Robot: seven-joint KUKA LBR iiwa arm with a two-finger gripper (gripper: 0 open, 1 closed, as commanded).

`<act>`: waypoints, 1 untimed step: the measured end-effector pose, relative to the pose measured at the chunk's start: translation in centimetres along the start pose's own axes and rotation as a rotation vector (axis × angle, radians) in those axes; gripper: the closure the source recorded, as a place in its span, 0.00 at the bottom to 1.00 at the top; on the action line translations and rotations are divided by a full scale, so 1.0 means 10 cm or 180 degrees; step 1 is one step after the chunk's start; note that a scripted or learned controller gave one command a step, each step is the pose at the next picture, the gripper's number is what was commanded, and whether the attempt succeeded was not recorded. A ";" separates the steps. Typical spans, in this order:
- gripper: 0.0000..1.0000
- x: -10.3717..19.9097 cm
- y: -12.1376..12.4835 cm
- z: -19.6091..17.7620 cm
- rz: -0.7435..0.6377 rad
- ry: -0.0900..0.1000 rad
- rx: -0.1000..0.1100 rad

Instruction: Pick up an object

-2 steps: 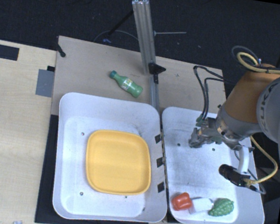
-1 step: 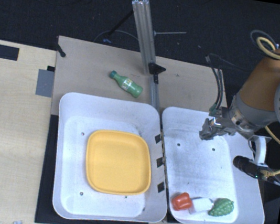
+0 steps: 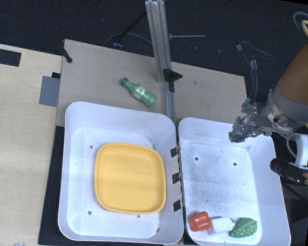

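A: Judging from the single overhead view, you had not yet completed any part of the pick. The two-finger gripper [image 3: 240, 134] hung over the far rim of the right-hand shallow white plastic bin [image 3: 223, 183], and nothing showed between its tips. Whether it was spread or pressed together could not be told; the dark tool was too small and too blurred against the bin wall.

B: Where did the candidate objects lie, then?

A: Three small items sat clustered at the near edge of that same bin: a red toy pepper [image 3: 201, 221], a white blocky piece [image 3: 221, 225] just beside it, and a green knobbly toy shaped like a bunch of grapes [image 3: 243, 227] touching or nearly touching the white piece. All three were well apart from the gripper, at the opposite end of the bin floor, towards you and slightly to the view's right of the tool.

B: Anything else within reach?

A: A yellow rounded-square plastic plate [image 3: 130, 178] lay flat in the left-hand white bin [image 3: 73, 153], and a small green bottle [image 3: 139, 92] lay on its side on the bare bench [image 3: 206, 93] behind that bin. By my judgement the whole task remained: you still had to carry the arm across to an object, descend, close and lift.
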State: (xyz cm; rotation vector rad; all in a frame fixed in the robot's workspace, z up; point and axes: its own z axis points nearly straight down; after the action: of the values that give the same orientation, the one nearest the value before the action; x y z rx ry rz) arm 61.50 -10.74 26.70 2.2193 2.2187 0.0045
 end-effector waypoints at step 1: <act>1.00 0.59 0.09 0.12 -0.0012 0.0005 0.0018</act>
State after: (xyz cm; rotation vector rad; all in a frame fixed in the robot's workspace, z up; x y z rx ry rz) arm 62.36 -4.79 25.46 2.2186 2.2265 -0.0001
